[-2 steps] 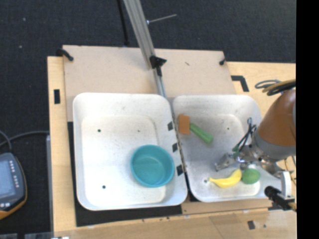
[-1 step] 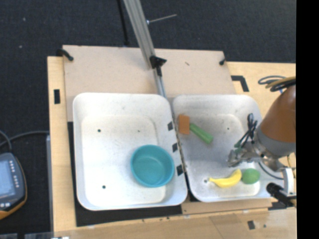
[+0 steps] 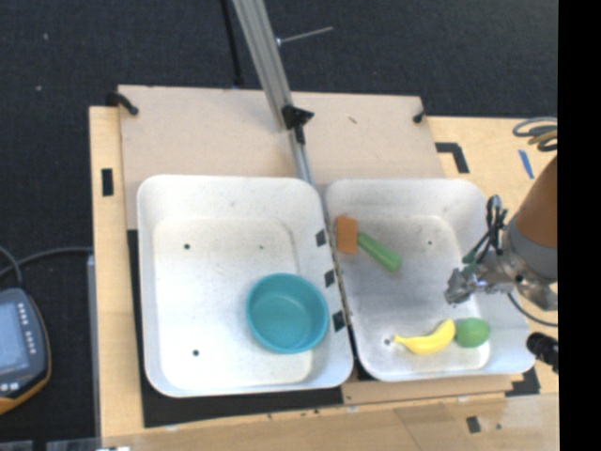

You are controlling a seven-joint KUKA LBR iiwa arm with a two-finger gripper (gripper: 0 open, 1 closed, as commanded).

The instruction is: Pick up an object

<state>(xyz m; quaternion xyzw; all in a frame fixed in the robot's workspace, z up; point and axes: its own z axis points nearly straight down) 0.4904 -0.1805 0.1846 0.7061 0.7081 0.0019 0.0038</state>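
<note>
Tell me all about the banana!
The banana is bright yellow, small and curved, and it looks like smooth plastic, so probably a toy. It lies flat on the floor of the right bin, near the front edge, its ends curling upward in the view. Its right tip touches or nearly touches a green ball. Nothing is holding it.

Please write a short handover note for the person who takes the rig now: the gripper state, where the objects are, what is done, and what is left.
Gripper: over the right bin, near its right side, above the yellow banana and the green ball; nothing visible between its fingers.
Right bin also holds a green stick with an orange block end, near the left wall.
Left bin holds a blue bowl.
Done: nothing picked up yet.
Left: grasp one object and lift it; the banana or the ball looks closest.
</note>
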